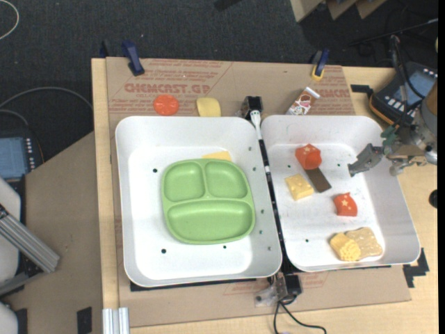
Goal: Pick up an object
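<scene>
- Reaching in from the right, the gripper (363,163) hangs over the upper right part of the right bin (389,207).
- I cannot tell if the jaws are wide or narrow, and nothing shows between them.
- The things to pick all lie to the left of the jaws and lower in the view.
- The red block (309,156) is about level with the jaws, off to their left.
- The dark brown bar (319,180) lies just below the red block, slanting down to the right, with the yellow cheese wedge (300,187) touching its left side.
- The small red piece (345,204) sits below the jaws and looks like the nearest thing.
- The waffle pieces (356,244) lie farthest down, near the front wall.
- I think the arm must move left and down to reach any of them.
- The left bin (139,186) holds a green tray (207,202), well apart from the jaws.
</scene>
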Controlling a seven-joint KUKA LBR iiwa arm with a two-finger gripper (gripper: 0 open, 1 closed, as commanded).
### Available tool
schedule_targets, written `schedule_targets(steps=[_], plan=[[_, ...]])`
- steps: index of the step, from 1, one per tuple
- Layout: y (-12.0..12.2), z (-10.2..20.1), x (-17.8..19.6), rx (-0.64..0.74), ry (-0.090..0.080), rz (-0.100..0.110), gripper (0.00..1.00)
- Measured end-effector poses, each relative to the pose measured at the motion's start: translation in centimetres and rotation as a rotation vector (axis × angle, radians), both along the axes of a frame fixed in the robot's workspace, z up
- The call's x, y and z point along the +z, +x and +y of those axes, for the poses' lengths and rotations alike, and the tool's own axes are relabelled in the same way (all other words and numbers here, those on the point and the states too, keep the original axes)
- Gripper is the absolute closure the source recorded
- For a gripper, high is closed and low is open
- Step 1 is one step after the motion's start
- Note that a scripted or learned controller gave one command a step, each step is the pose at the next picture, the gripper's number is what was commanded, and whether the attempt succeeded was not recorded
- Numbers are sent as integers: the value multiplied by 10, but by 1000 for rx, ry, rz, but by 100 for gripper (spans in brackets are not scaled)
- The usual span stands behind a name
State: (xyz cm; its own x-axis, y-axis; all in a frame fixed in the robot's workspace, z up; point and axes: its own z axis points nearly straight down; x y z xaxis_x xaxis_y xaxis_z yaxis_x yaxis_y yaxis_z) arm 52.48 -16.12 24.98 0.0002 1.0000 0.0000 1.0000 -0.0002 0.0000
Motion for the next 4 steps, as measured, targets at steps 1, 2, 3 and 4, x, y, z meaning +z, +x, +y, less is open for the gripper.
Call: schedule_targets(steps=[1, 2, 3, 4], plan=[[15, 16, -110, 3, 4, 11, 0], [20, -6, -169, -1, 2, 7, 0], [0, 20, -165, 1, 3, 5, 0], [2, 17, -154, -2, -1, -2, 100]])
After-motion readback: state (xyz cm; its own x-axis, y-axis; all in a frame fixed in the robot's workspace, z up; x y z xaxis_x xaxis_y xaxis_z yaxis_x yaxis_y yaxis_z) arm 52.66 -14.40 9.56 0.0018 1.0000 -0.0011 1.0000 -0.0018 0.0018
